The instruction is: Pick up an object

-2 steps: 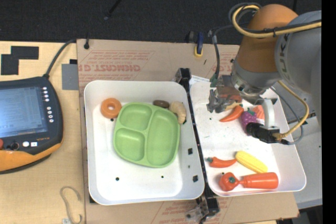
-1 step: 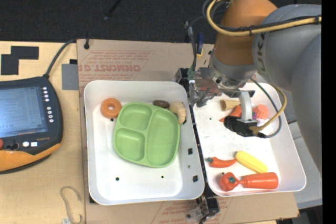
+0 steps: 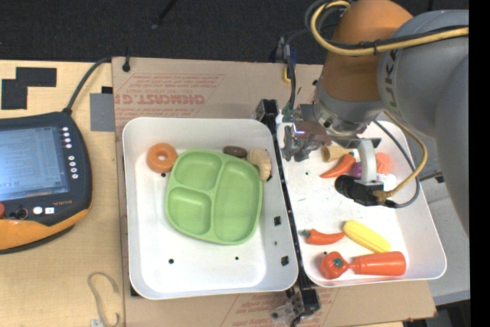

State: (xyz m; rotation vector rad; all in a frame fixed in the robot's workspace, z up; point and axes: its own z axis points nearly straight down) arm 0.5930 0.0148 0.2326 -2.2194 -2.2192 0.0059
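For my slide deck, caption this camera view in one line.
KUKA arm's claw hovers at the right bin's upper-left corner; green divided plate sits in the left bin.

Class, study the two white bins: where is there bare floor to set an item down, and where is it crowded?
Left bin: bare floor along the near edge, in front of the green tray, and a strip on its left below the orange ring. Right bin: a bare patch in the middle, between the gripper and the corn. Its far end and near corner are crowded with toys.

Left bin: divided tray at middle; ring touching its far-left rim. Right bin: corn cob near front, pepper just left of it. Handheld pendant lies well left of both bins.
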